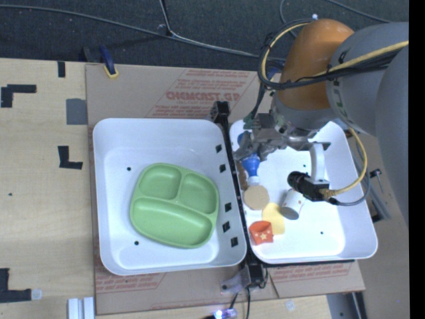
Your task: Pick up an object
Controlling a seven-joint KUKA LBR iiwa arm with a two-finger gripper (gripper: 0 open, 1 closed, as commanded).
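The right bin (339,241) holds several small objects near its left wall: a blue piece (252,166), a tan round disc (256,196), a yellow block (273,215), a red-orange block (261,232) and a grey-white cylinder (290,205). My gripper (255,145) hangs low over the bin's upper left part, right above the blue piece. The wrist hides its fingertips, so I cannot make out whether anything sits between them.
A green divided plate (174,205) lies in the left bin (113,145). A black divider (229,178) runs between the two bins. Cables (352,171) loop off the wrist over the right bin. Cardboard (186,92) underlies both bins.
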